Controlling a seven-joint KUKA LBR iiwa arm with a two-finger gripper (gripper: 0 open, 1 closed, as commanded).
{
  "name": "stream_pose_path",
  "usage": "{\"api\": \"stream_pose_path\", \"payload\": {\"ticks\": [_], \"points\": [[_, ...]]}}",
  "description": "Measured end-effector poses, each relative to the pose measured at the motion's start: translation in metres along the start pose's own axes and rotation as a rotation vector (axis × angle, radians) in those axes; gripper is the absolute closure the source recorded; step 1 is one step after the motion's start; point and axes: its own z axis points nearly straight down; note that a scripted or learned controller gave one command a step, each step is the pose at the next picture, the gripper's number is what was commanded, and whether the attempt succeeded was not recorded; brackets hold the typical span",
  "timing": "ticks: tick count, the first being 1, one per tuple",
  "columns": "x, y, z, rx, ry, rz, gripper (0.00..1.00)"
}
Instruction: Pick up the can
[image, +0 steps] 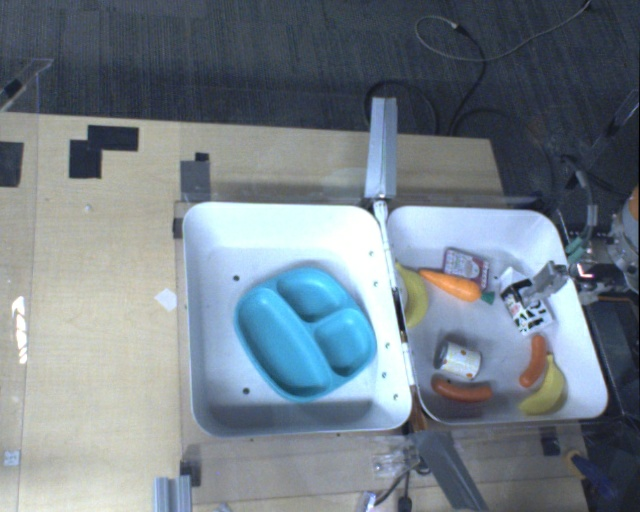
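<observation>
While the can (458, 358) lies on its side low in the right bin (520, 222), just above a red sausage (461, 390), the gripper (545, 280) hangs near the bin's right wall, over a black-and-white pack (526, 308). Holds nothing; cannot tell how it's set. Can looks small, light, rigid, smooth, likely to roll. Best grab: across the round body, mid-length.

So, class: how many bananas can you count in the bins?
2. One banana lies at the right bin's left wall beside the carrot; the other banana is in its near right corner. More could be hidden.
</observation>
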Motion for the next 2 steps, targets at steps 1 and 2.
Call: {"api": "stream_pose_path", "payload": {"ticks": [1,2], "points": [[-0.022,0.019,0.127,-0.002,0.000,0.151,0.00],[-0.016,0.080,0.151,-0.015,-0.004,0.096,0.00]]}}
